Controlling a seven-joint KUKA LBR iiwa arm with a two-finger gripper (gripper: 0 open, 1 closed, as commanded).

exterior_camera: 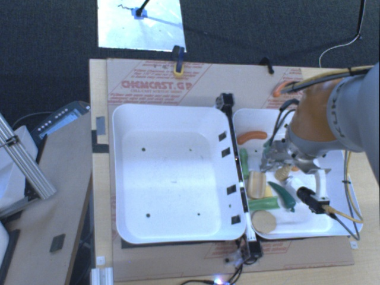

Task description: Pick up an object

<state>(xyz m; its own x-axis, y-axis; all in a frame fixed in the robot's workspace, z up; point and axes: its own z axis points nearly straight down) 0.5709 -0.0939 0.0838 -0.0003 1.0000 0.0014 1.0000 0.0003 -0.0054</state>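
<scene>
In the right bin, nearest the camera, lies a round tan disc. Behind it are a green cylinder, a teal curved piece and a cream block. The end effector hangs above the block; I cannot tell its state. An orange sausage lies farthest back.

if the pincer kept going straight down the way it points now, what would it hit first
Most likely the small tan object just beneath the pincer in the right bin, beside the pale yellow block. Depth is unclear from this slanted view, so it could instead meet the bin floor.
</scene>
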